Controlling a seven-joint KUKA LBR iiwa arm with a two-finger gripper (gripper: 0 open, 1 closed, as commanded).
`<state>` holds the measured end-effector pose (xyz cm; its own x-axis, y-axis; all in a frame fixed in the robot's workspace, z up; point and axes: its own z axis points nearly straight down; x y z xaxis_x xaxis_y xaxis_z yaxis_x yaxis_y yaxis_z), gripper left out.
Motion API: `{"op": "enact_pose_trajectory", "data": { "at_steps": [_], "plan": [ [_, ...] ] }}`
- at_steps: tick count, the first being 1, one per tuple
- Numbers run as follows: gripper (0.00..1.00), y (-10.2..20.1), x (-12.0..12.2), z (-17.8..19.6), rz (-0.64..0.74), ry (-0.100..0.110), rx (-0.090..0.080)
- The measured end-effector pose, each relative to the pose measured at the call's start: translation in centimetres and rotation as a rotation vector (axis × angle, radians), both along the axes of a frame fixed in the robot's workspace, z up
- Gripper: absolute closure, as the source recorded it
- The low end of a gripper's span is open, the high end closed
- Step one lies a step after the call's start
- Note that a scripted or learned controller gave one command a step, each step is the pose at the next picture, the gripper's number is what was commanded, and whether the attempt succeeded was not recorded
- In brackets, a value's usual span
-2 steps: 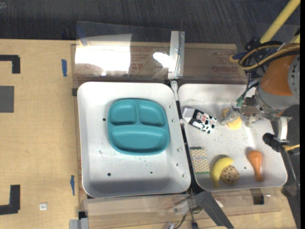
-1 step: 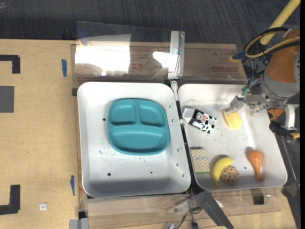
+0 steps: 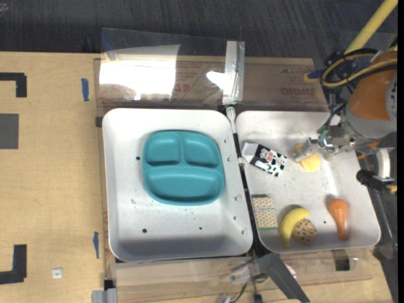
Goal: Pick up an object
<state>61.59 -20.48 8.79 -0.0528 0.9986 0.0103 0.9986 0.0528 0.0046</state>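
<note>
Yellow block [image 3: 310, 162] lies just beside the gripper [image 3: 308, 148].

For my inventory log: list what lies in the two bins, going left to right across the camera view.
Teal divided plate → patterned card → black-and-white packet → yellow banana-like toy → small yellow piece, with the pincer just above it → orange carrot toy.

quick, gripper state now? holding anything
gripper: cannot be told; it sits low in the right bin, right by the small yellow piece.
</note>
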Motion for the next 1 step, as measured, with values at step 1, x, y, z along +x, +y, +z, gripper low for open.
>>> {"op": "enact_pose_trajectory", "data": {
  "at_steps": [1],
  "plan": [
    [1.00, -0.50, -0.05, 1.06, -0.004, -0.003, -0.009]
  ]
}}
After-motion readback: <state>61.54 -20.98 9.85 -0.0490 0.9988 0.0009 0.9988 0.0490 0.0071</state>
